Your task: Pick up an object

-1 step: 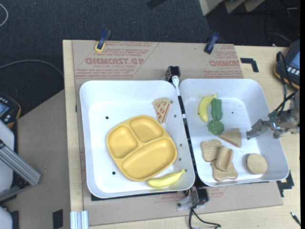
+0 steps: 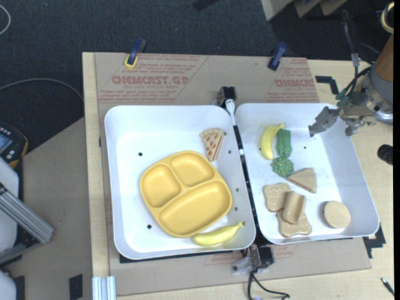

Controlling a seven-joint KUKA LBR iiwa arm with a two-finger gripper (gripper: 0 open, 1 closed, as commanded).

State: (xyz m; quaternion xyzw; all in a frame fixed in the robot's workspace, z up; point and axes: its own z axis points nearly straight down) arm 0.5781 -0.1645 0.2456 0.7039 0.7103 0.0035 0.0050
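Observation:
My gripper (image 2: 332, 127) hangs over the upper right part of the right bin (image 2: 340, 167), open, with nothing between its fingers. In that bin lie a small banana (image 2: 269, 140), a green vegetable piece (image 2: 283, 154), a tan wedge (image 2: 304, 180), a bread-shaped piece (image 2: 275, 195), a tan cylinder (image 2: 293, 207) and a round cookie (image 2: 336, 215). The gripper is to the right of the banana and above the wedge, touching none of them.
The left bin (image 2: 128, 142) holds a yellow divided plate (image 2: 185, 194), a pie slice (image 2: 212, 143) near its upper right and a banana (image 2: 217, 234) at its front edge. Clamps (image 2: 132, 53) (image 2: 277, 56) hold the cardboard at the back.

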